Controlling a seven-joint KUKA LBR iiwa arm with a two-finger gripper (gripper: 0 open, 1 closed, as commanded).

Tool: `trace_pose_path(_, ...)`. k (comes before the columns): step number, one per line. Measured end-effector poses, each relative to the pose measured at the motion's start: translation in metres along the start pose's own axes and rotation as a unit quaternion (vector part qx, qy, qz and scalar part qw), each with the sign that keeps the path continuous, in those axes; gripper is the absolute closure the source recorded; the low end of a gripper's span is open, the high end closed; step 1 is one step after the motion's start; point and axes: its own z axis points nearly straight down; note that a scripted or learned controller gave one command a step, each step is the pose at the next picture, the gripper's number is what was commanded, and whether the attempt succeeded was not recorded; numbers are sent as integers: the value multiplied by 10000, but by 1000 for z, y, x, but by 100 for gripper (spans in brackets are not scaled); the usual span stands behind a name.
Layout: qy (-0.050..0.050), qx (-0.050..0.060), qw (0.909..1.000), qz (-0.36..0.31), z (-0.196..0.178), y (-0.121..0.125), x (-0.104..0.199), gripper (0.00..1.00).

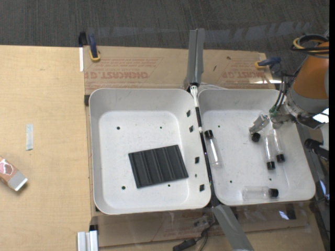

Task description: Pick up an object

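Note:
The gripper (268,123) hangs over the upper right part of the right bin (230,109), at the end of the grey arm with the orange band (314,80). Just below it lie two clear tubes with black caps (273,149), side by side. A third clear tube (212,149) rests along the bin's left wall. Another one (259,193) lies by the front rim. In the left bin (104,140) a black ribbed slab (157,166) lies flat near the middle.
A divider post (196,56) stands behind the two bins where they meet. On the wooden bench to the left lie a small grey strip (29,137) and a red and white packet (11,174). Clamps (92,48) hold the cardboard behind the bins.

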Motion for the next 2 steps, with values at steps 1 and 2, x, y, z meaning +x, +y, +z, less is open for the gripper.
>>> trace_pose_path(1, 22, 5, 10000, -53, 1, -43, 7, 0)
trace_pose_path(2, 7, -3, 10000, -35, -9, -44, 6, 100)
